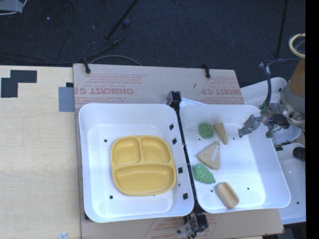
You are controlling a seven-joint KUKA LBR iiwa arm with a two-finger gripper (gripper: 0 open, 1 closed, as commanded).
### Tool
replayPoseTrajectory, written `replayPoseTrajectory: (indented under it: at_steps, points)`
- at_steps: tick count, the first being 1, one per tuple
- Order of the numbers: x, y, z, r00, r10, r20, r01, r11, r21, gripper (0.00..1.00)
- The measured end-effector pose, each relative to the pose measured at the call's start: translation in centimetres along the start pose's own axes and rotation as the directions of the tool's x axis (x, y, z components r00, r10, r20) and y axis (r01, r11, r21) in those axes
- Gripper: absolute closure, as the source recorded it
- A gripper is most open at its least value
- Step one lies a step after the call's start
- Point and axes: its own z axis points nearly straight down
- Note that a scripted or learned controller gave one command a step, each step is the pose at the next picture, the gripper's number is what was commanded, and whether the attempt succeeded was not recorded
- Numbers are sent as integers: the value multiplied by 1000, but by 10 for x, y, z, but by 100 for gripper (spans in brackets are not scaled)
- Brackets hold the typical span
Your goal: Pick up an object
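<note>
- The roll (227, 194) lies nearest, low in the right bin (269, 203). It is a tan oblong, probably a light plastic toy with a smooth and rather slippery skin. I would pinch it across its short width, near the middle.
- The lower green lump (204, 174) sits just up and left of the roll, close to the divider between the bins. Its knobbly surface should give the pads some bite, and it looks light. A grip across its narrower side seems best.
- The wedge (210, 156) touches or nearly touches that green lump. It is a pale, stiff triangle with flat faces and a small label. Its slanted sides may squirt out of a pinch, so the two parallel flat faces are the safer hold.
- The upper green lump (205, 130) and the small cone (221, 133) lie just beside each other further up. Closing on one could nudge the other.
- The plate (143, 164), a yellow tray with three compartments, rests alone in the left bin (94, 133). It is broad and shallow, so only its rim offers a hold.
- The gripper (254, 125) hangs over the upper right part of the right bin, right of the cone and well apart from the roll. One grey finger (247, 127) points left. I see nothing between the fingers, and I cannot tell how far they are parted.
</note>
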Motion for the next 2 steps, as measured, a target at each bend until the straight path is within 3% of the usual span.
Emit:
replayPoseTrajectory:
  at_steps: [1, 2]
  points:
    - [0, 2, -6, 1000, -3, 2, 3, 1000, -10, 0]
    - [4, 12, 47, 1000, -5, 1, 5, 1000, -7, 0]
